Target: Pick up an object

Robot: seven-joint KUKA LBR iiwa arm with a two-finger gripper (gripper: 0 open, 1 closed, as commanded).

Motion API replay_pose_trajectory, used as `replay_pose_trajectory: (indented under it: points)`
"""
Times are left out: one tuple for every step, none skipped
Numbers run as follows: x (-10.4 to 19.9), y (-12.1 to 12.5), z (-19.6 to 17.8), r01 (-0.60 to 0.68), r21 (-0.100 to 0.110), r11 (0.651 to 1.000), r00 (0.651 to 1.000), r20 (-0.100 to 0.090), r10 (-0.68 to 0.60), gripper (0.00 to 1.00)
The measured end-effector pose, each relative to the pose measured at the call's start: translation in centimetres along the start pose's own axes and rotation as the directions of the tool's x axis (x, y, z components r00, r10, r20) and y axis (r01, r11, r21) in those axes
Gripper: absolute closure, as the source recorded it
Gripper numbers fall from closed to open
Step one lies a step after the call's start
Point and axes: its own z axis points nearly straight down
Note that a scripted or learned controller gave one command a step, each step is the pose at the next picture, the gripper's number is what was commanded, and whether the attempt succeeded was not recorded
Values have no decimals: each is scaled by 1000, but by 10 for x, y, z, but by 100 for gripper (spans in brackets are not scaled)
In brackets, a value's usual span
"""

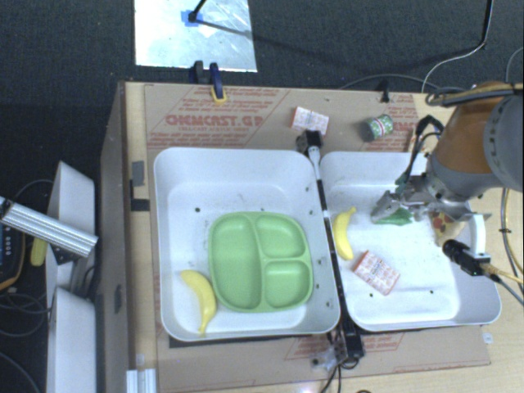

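Green crumpled object (399,215) sits at metal two-finger gripper (385,211) in the frame's right-hand white bin (409,313); grasp state unclear, probably pick attempt.

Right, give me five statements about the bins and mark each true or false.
1. The green plate sits in the left bin. True.
2. Both bananas lie in the left bin. False: one banana does; the other banana is in the right bin.
3. The claw is over the right bin. True.
4. The red-and-white packet lies on the plate. False: it lies in the right bin.
5. A green thing sits at the claw. True.
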Motion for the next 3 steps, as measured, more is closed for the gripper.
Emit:
replay_pose_trajectory:
  points:
    - [-36,32,-32,-2,-3,1000,1000,3,2,0]
    - [-13,22,32,0,1,1000,1000,0,0,0]
    - [-65,-15,-49,-2,-3,1000,1000,4,2,0]
